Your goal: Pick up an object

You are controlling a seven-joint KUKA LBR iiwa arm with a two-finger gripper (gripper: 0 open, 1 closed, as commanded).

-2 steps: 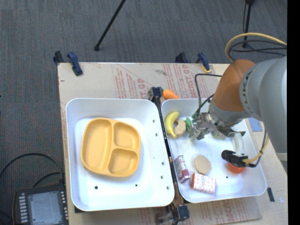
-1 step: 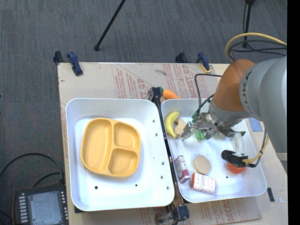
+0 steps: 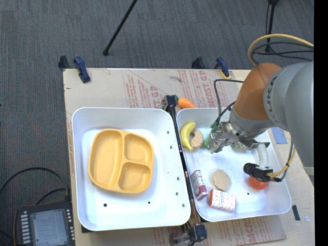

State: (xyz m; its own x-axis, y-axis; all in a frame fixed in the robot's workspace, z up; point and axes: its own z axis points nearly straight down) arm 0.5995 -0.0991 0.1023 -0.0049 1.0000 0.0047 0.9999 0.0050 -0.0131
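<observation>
My gripper (image 3: 219,140) hangs low over the back half of the right bin (image 3: 279,201), with the grey arm and its orange band coming in from the right. A small green thing (image 3: 207,142) shows at the gripper's left edge, partly hidden by it. Just to the left lie a yellow banana (image 3: 186,135) and a tan piece (image 3: 197,137) against it. Nearer the front of the bin are a small can (image 3: 199,183), a round tan disc (image 3: 221,179), a pink and white box (image 3: 222,200) and a red ball-like thing (image 3: 258,183).
The left bin (image 3: 82,209) holds a yellow divided plate (image 3: 122,160). An orange carrot-like piece (image 3: 185,103) rests at the back rim between the bins. Blue clamps (image 3: 81,68) grip the board's far edge.
</observation>
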